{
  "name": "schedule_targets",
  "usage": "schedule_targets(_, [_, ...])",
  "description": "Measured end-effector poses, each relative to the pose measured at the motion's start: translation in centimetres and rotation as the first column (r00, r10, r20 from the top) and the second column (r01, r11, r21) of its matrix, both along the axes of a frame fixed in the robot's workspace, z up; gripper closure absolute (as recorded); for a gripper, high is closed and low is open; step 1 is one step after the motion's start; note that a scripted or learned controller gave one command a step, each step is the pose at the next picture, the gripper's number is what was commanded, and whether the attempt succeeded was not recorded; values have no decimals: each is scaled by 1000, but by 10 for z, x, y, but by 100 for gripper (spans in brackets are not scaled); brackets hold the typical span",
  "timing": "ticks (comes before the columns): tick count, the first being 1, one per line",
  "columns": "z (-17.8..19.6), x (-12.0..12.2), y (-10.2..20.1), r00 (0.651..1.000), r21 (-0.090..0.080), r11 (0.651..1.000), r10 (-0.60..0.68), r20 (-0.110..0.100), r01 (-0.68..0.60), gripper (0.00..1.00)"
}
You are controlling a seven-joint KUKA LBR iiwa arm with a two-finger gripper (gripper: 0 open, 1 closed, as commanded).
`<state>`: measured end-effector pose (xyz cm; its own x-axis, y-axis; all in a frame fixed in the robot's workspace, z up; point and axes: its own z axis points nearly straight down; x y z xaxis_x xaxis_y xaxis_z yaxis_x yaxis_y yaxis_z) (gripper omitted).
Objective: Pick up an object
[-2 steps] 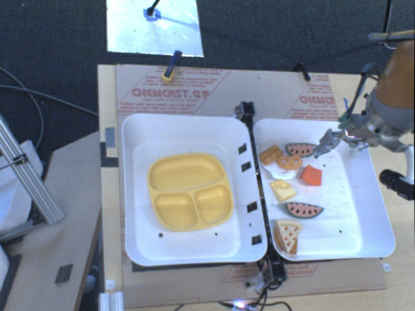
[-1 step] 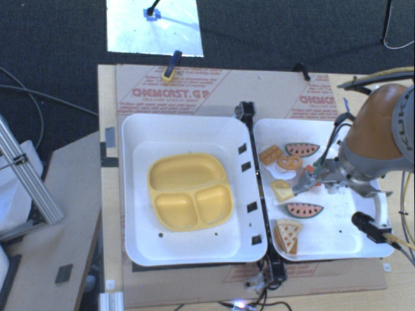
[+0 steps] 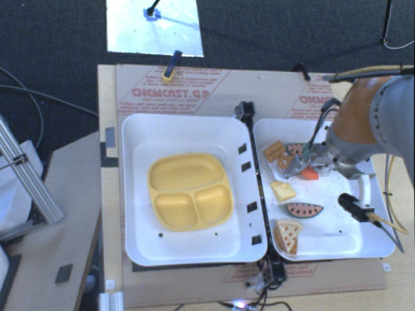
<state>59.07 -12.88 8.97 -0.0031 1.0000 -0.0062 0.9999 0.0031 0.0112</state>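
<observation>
Pincer (image 3: 295, 167) just beside orange piece (image 3: 310, 173), right bin (image 3: 337, 241)

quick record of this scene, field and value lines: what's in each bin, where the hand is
left bin: yellow divided tray
right bin: waffle piece, cheese wedge, watermelon slice, pizza slice, orange piece
hand: low over right bin's upper left, beside orange piece
grasp: cannot tell

The brown paper-faced sheet (image 3: 214, 83) under both bins carries red print. Behind the left bin (image 3: 130, 193) it reads "CHEMCAST GP". Behind the right bin (image 3: 337, 235) the same print repeats at a slant, and only "CHEMC" is readable.
</observation>
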Motion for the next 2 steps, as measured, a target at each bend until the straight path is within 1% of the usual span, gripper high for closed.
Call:
schedule_targets(1, [20,5,-5,1000,-10,1000,-3,23,3,100])
schedule_targets(2, [70,-35,-6,1000,6,1000,-3,-10,3,100])
